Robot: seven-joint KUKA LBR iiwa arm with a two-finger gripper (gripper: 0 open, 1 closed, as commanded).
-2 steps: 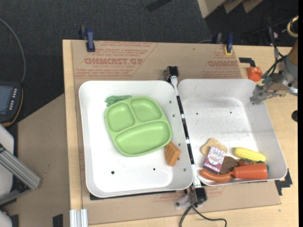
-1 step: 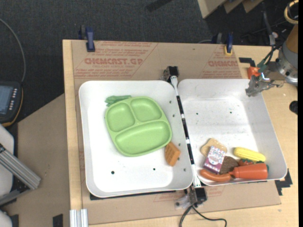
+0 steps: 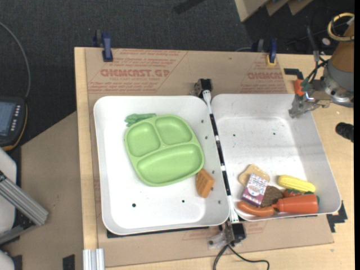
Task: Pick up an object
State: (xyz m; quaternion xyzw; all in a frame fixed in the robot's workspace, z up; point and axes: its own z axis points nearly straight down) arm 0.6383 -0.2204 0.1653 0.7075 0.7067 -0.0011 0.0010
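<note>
My gripper (image 3: 297,107) hangs over the far right corner of the right bin (image 3: 264,128), with nothing seen in it. Toy food is piled in that bin's near right corner: a tan cracker (image 3: 250,172), a pink and purple packet (image 3: 256,188), a brown piece (image 3: 273,194), a yellow corn cob (image 3: 296,183), an orange carrot (image 3: 297,205) and a red sausage (image 3: 255,210). The pile lies well below the gripper in the camera view. In the left bin (image 3: 112,167) lie a green divided plate (image 3: 163,149), a small green leafy item (image 3: 139,117) and an orange-brown wedge (image 3: 205,183).
Both bins rest on a cardboard sheet (image 3: 169,66) held by blue clamps (image 3: 105,41) at the back. The arm's wrist (image 3: 337,77) stands beyond the right bin's far right corner. A dark divider strip (image 3: 216,145) runs between the bins.
</note>
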